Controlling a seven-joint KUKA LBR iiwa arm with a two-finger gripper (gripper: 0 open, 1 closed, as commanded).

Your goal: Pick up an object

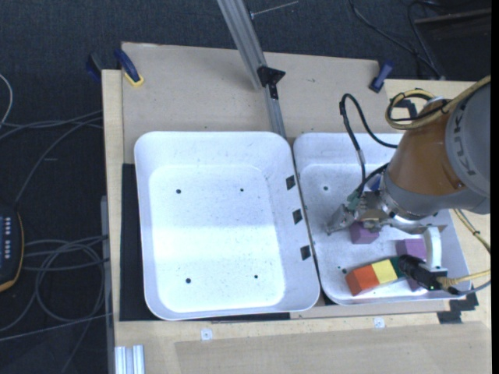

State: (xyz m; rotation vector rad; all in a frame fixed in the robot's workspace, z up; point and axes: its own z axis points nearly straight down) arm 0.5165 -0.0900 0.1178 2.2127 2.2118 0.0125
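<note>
Fig.: slanted overhead view of bench w/ two shallow white bins side by side. Left bin: four small dark dots on its floor. Right bin: three blocks, all in the half toward 5 o'clock. Arm enters from 3 o'clock. The gripper sits low near the right bin's centre; whether it is open or closed cannot be told from this angle. Small purple block lies just beside the gripper, at its 5 o'clock. 2nd purple block lies at 4 o'clock from the first, near the bin's right wall. Orange-and-yellow block lies at the bin's 6 o'clock, by the front rim. Grey metal pole crosses the bench at 12 o'clock. Blue clamps sit at the bench's back corners.
</note>
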